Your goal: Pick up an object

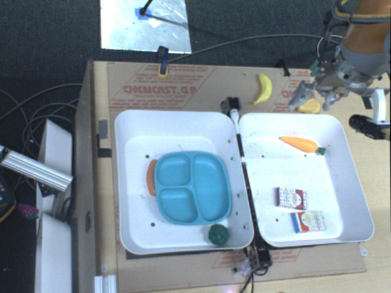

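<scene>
Open fingers (317, 96) hover over a pale yellow object (309, 107) outside the bins.

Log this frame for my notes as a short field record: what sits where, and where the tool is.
left bin: blue divided plate, orange piece tucked at its left edge, green ball near the front wall
right bin: carrot, two small cartons
board behind bins: banana, yellow piece
tool: above the yellow piece, behind the right bin

dark carpet floor (36, 35) around a cardboard-topped bench (183, 81), a shiny metal sheet (145, 17) behind.
</scene>
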Robot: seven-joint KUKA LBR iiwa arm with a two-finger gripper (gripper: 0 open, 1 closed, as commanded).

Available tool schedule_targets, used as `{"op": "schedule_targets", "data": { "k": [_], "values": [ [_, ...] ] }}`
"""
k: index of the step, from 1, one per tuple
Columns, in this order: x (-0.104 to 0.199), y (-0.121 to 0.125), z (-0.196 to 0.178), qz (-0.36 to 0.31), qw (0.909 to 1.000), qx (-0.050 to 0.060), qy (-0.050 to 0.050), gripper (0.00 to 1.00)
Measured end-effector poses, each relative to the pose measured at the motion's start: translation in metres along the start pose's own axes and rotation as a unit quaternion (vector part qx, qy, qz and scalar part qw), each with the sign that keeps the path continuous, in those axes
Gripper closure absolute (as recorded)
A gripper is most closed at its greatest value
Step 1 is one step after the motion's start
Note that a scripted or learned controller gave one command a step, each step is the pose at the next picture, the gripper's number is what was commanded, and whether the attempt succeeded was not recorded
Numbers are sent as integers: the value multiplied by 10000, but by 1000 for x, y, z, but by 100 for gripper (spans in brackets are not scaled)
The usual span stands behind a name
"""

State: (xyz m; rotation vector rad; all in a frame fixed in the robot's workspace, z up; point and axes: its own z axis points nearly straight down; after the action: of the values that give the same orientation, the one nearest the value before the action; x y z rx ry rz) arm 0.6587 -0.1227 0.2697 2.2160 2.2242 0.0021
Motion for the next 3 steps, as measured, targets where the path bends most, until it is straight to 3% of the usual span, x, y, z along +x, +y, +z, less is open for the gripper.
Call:
{"op": "schedule_targets", "data": {
  "k": [1, 2, 3],
  "values": [
    [-63, -22, 43, 13, 10000, 8, -9, 0],
    [-83, 8, 157, 6, 10000, 29, 6, 0],
    [-43, -9, 166, -6, 10000, 3, 4, 0]
  ]
}}
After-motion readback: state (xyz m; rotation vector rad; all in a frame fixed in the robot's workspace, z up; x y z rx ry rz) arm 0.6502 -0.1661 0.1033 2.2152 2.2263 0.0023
